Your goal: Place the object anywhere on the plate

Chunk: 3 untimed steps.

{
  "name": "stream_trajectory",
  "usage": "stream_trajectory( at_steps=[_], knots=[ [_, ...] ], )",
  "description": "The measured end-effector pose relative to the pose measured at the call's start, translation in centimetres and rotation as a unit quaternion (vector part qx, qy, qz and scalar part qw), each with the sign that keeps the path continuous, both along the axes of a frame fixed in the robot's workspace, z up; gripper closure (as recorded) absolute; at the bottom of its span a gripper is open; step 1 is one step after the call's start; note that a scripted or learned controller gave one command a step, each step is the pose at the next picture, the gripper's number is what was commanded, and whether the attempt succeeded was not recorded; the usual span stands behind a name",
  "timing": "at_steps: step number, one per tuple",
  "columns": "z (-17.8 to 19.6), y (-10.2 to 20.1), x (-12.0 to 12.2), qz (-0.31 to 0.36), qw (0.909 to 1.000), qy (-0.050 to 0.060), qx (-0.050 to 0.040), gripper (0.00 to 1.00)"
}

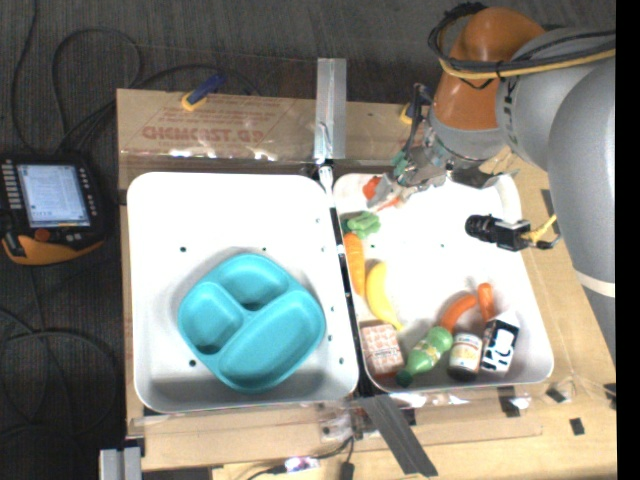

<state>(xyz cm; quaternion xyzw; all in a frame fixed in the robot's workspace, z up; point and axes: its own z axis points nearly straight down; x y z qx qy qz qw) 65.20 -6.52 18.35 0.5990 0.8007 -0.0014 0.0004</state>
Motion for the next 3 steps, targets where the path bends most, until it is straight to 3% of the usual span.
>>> stream_trajectory(
  at_steps=[1,2,3],
  knots=[
    [0.3,3.6,-4.8,0.057,0.9983,0.0,0.001,1.0],
    [1.0,10.8,-11.3,0.172,0.9851,0.001,0.0022,1.0],
    [3.1,13.7,-5.6,0.29,0.9572,0.0,0.0014,1.0]
  ],
)
